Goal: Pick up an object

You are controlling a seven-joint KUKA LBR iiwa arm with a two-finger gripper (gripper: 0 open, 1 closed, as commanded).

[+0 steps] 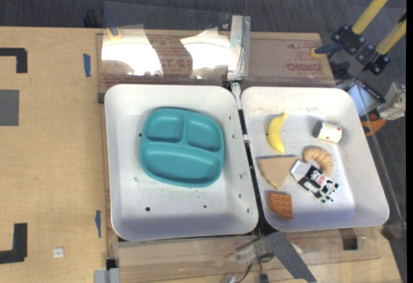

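Camera view: the gripper (395, 102) sits at the frame's right edge, its state impossible to tell. 6 objects crowd the right bin (361, 211); croissant (319, 158) touching the card (316, 180) risks a double grab.

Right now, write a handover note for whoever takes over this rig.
Gripper: at the right edge, outside the bins, holding nothing visible; open or shut can't be told.
Left bin: teal divided plate.
Right bin: banana, white cup, croissant, tan wedge, waffle, black-and-white toy.
Done: nothing picked.
Left: reach in, grasp one object, lift it.
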